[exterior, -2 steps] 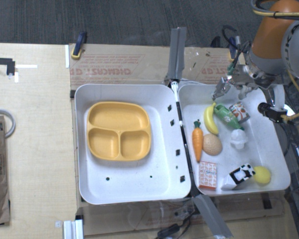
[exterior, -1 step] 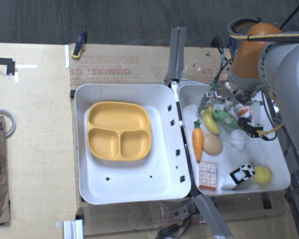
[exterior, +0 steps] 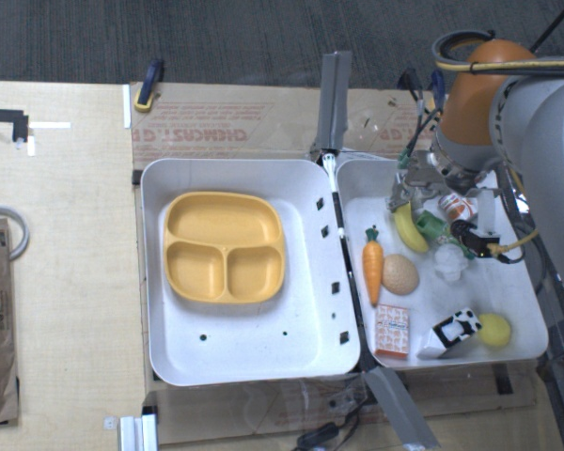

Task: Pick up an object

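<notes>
A single fixed camera looks down at a slant from well above the pale wooden table [exterior: 56, 252], taking in both shallow white plastic bins [exterior: 305, 280] side by side, with the grey, orange-banded arm [exterior: 517, 92] entering from the right.

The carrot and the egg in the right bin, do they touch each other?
Touching. In the camera view the carrot lies directly against the left side of the egg, with no white bin floor between them.
</notes>
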Controlling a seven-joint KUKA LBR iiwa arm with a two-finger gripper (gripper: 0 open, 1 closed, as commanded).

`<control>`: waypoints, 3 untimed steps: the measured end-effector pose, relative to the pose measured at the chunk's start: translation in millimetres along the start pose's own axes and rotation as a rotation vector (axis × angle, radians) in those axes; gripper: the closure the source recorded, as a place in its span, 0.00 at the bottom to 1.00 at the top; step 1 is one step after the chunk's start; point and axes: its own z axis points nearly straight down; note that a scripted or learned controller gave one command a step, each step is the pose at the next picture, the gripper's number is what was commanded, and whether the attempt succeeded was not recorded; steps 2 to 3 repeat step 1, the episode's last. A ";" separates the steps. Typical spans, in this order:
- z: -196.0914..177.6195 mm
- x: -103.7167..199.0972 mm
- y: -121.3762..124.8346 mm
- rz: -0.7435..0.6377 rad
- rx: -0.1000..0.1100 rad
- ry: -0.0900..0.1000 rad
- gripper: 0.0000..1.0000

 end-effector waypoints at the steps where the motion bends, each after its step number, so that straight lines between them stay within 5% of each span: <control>1: -120.0 12.7 -15.6 0.057 -0.001 0.000 1.00; 3: -120.0 12.7 -15.6 0.057 -0.001 0.000 1.00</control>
